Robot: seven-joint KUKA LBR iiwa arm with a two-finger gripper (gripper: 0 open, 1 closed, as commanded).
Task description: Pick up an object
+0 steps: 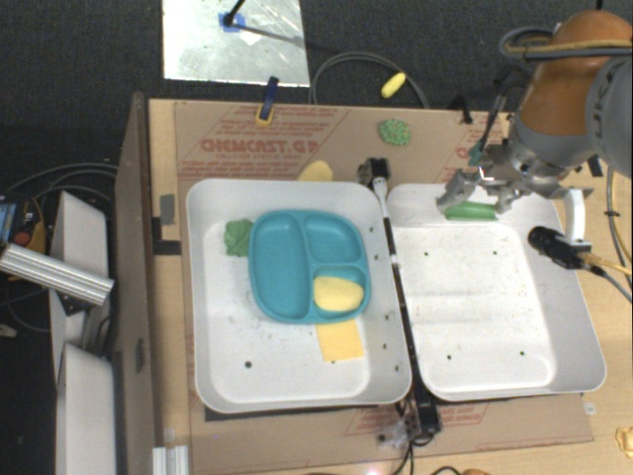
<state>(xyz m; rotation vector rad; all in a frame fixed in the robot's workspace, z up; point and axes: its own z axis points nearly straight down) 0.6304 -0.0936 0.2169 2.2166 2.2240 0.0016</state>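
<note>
My gripper (481,198) hangs over the far edge of the right bin (495,364), below the arm's orange band. A long green object (470,211) lies straight under it, near the bin's far rim. Whether that object is gripped or merely resting on the bin I cannot tell. In the left bin (213,364) sits a teal divided plate (292,265) with a yellow lump (337,293) in its lower right compartment. A yellow flat slice (341,341) lies just in front of the plate. A green leafy piece (237,236) touches the plate's left side.
On the cardboard behind the bins lie a green round piece (396,132), a yellow piece (316,172) and a yellow and blue clip (267,102). A black part (554,245) sticks in over the right bin's right rim. Cables run along the back.
</note>
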